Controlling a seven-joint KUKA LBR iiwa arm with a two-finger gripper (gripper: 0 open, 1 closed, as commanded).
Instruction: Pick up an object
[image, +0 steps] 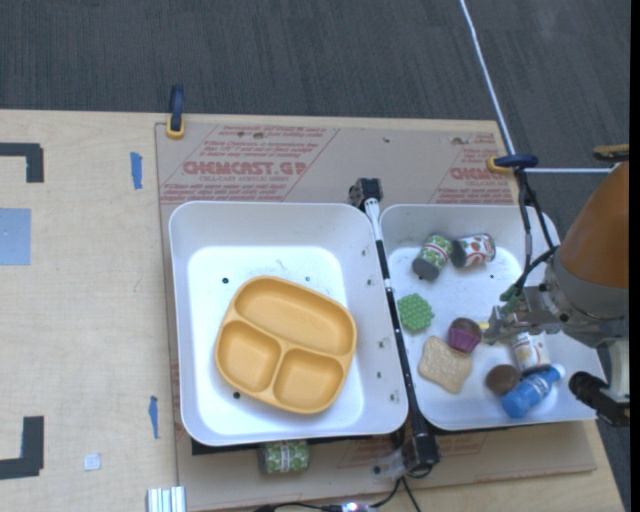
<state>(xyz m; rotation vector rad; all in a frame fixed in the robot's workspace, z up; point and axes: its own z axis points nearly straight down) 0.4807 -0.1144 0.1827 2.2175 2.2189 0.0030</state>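
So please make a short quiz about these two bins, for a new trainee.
1. True or false: the yellow divided plate lies in the left bin.
2. Which item lies outside both bins, near the bench's front edge?
A. green can
B. blue bottle
C. toast slice
3. Fill in: the hand is over the ____ bin.

Key: 1 true; 2 A; 3 right.

A yellow divided tray (286, 344) lay in the left bin (190, 300). In the right bin (440, 420), the end effector (507, 322) hung low beside a purple object (464, 334), above a small jar (528, 351).
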